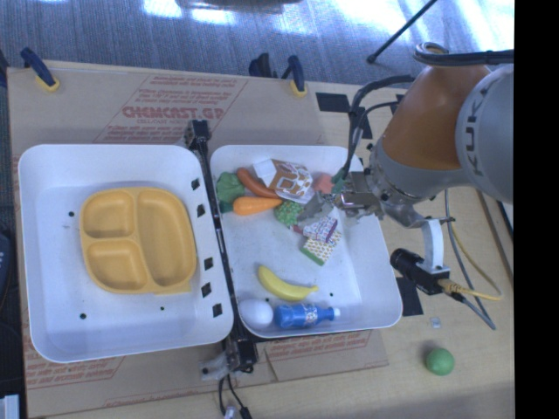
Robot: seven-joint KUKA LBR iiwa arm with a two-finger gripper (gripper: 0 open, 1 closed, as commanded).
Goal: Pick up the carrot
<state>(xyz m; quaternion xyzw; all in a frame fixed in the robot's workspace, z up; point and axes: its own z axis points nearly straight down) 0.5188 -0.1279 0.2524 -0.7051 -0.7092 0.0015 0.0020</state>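
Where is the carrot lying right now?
The carrot lies in the right bin, in its upper left part near the divider between the bins, just below the green vegetable and well above the banana.

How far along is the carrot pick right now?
Done: the arm has reached over the right white bin, with the gripper low among the packets at its far end. In hand: nothing visibly gripped. Left: the orange tapered carrot lies on the bin floor beside the green leafy toy, apart from the gripper, so approach, grasp and lift all remain.
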